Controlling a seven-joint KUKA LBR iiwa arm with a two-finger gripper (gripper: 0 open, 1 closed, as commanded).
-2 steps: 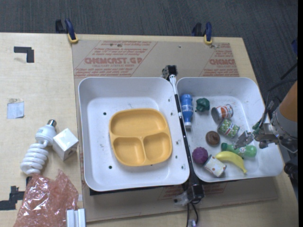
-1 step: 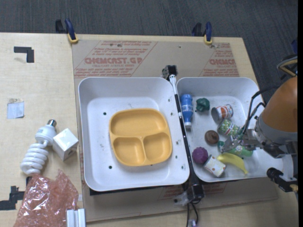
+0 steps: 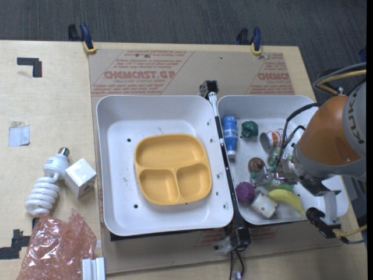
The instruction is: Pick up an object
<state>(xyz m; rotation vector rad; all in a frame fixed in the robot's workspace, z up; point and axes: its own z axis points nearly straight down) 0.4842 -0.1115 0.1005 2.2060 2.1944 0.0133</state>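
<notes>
The right bin (image 3: 303, 107) holds a cluster of small objects: a yellow banana (image 3: 287, 198) lies just below the gripper (image 3: 275, 167), a purple ball (image 3: 245, 192) sits to its lower left beside a small white carton (image 3: 264, 205), a brown round piece (image 3: 256, 165) lies just left of it, and a blue bottle (image 3: 229, 134), a green toy (image 3: 250, 129) and a can (image 3: 271, 139) lie above. Whether the gripper grasps anything cannot be told. The arm (image 3: 332, 142) covers the bin's right part. Farther left, a yellow divided tray (image 3: 173, 169) rests in the left bin (image 3: 116, 156).

Brown board (image 3: 175, 69) under bins: red "CHEMCAST GP" print, repeated at right.
</notes>
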